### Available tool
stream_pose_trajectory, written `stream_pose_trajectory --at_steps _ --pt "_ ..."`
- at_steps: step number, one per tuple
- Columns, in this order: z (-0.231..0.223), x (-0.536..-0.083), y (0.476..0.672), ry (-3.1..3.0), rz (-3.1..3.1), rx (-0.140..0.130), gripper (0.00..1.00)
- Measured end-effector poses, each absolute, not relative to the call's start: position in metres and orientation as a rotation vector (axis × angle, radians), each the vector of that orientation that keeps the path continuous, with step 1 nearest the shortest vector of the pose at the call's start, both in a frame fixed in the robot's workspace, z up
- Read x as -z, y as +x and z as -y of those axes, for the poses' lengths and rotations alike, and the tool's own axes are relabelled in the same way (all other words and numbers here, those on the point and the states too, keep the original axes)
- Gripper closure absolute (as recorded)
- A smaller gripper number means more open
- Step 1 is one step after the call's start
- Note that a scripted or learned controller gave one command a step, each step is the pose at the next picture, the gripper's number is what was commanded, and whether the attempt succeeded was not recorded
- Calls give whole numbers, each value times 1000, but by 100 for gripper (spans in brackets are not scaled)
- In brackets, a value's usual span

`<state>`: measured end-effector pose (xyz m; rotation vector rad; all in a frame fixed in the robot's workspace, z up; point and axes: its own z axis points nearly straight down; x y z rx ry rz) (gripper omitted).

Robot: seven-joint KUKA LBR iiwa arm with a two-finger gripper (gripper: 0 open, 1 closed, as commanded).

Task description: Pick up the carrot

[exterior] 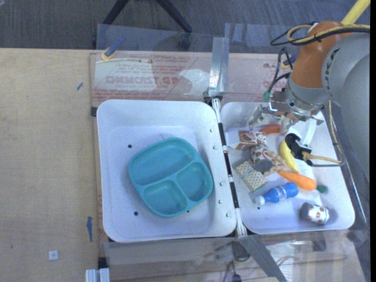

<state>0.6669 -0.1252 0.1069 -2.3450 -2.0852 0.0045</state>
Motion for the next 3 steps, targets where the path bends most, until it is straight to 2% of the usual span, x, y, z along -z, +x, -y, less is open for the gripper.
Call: stream_pose_trajectory --at_steps 1,2,3 --pt "125 -116 668 -2343 2090 -6 100" --pt "116 -212 662 -2302 2139 0 100" --pt "121 -400 668 -2424 2000 -2 100"
